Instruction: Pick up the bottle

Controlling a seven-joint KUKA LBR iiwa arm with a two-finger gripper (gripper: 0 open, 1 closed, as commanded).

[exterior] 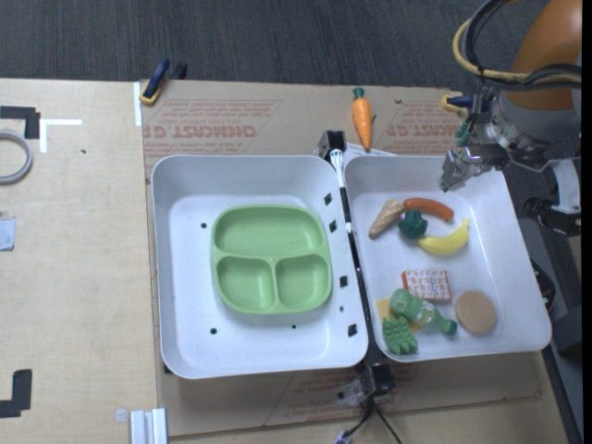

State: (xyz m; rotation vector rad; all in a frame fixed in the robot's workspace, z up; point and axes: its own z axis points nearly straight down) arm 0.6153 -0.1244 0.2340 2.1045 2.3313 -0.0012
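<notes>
The bottle [418, 310] is small, green and see-through, and lies on its side near the front of the right bin [518, 248], its cap pointing right. A knobbly green toy [400, 337] touches it at the front left. My gripper [456, 171] hangs over the far edge of the right bin, well behind the bottle and apart from it. Nothing shows in its grasp.
The right bin also holds a red sausage [428, 208], broccoli [412, 225], a banana [446, 240], a tan bread piece [386, 218], a red-white box [427, 285] and a round tan disc [476, 312]. A green divided plate [273, 259] sits in the left bin [176, 248]. A carrot [361, 118] lies behind the bins.
</notes>
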